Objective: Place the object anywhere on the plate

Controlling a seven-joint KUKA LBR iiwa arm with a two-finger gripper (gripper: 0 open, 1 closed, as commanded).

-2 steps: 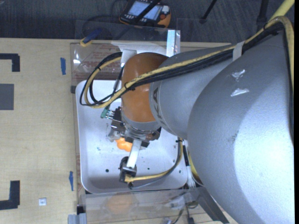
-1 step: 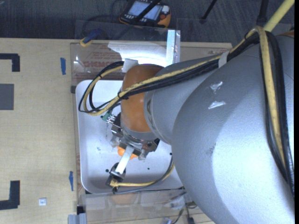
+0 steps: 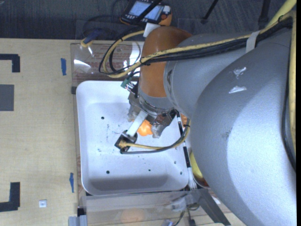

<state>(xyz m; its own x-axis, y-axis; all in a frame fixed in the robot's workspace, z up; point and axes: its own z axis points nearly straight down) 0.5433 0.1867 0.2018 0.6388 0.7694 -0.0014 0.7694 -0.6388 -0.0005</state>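
**Camera view: arm low over the left bin, orange object at the hand**

Camera view is dominated by the grey arm (image 3: 235,121), which sweeps in from the right and covers most of the right-hand bin; its orange band (image 3: 155,65) sits above the wrist; beneath it lies the wooden table (image 3: 37,126); on that rests the white bin (image 3: 94,173), shallow, with raised walls all round and a few dark specks on its floor; no plate can be made out from here.

The hand (image 3: 143,126) hangs low over the bin's middle; a small orange object (image 3: 144,130) shows right at its tip, partly masked by the fingers; whether the fingers are apart or clamped on it I cannot tell; a yellow cable (image 3: 155,146) loops beneath, ending in a black connector (image 3: 123,144) near the bin floor.

To do this step well, I judge the grasp should be confirmed before lifting; rise straight up, clear of the bin's right wall; mind the dangling cable; open floor lies to the left and front, while the right is crowded by the arm.
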